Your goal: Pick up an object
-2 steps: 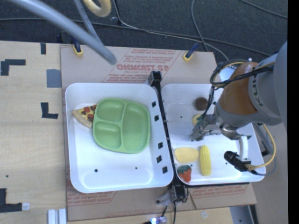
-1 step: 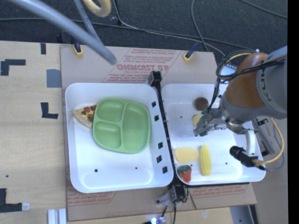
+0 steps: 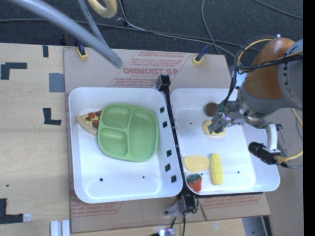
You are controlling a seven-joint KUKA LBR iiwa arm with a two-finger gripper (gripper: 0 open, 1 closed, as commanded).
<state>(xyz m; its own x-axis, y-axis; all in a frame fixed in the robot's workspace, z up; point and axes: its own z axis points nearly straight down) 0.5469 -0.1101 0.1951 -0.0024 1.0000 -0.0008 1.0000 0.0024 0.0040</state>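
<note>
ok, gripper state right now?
Gripper: down in the right bin over a pale yellow round piece; open or closed cannot be told.

Two shallow white bins sit side by side on a brown cardboard sheet (image 3: 147, 70) printed with red lettering, which lies on a pale wooden bench (image 3: 29, 146) marked with dark tape pieces. The left bin (image 3: 123, 183) and the right bin (image 3: 246, 181) meet at a black divider (image 3: 170, 132) (small black clips run along it). Two yellow clamps (image 3: 81, 53) hold the sheet's far edge. Black cables (image 3: 216, 14) loop over the dark floor beyond.
</note>
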